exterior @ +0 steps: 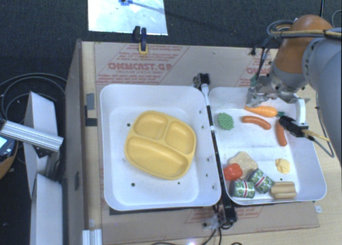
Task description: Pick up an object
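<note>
At 5 o'clock, the right bin holds 2 green cans, a tomato and a bread roll; farther up lie 2 sausages and a carrot. The gripper hangs at the bin's 12 o'clock edge; grip state cannot be told. The left bin holds a yellow tray.

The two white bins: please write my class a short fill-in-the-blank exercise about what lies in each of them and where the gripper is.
1. The yellow tray with three compartments lies in the ____ bin.
2. The gripper is at the far end of the right bin, just above the ____.
3. The round knobbly thing near the divider is coloured ____.
4. The two small cans lie at the ____ end of the right bin.

Missing words: left; carrot; green; near
</note>
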`<state>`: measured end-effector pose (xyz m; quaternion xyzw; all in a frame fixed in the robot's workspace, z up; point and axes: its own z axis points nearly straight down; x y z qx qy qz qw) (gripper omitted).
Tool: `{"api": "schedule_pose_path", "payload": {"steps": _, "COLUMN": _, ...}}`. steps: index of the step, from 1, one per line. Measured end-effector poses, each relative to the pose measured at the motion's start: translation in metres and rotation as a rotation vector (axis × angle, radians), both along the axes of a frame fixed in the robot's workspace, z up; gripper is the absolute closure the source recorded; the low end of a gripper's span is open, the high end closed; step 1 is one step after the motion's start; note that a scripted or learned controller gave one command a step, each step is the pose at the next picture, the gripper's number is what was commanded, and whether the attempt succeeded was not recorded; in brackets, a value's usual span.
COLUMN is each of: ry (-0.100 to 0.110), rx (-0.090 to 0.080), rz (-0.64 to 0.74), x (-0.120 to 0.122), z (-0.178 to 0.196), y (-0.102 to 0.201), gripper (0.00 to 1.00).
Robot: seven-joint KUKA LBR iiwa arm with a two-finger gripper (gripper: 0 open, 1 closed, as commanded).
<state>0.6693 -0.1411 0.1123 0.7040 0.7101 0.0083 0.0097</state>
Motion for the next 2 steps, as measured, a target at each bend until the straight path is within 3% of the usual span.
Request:
{"api": "schedule_pose_path", "payload": {"steps": 1, "ry": 0.001, "rx": 0.000, "rz": 0.000, "x": 0.000, "z": 0.000, "y": 0.000, "gripper": 0.00}}
{"api": "schedule_pose_path", "payload": {"steps": 2, "ry": 0.023, "rx": 0.009, "rz": -0.002, "x": -0.039, "z": -0.025, "y": -0.016, "gripper": 0.00}}
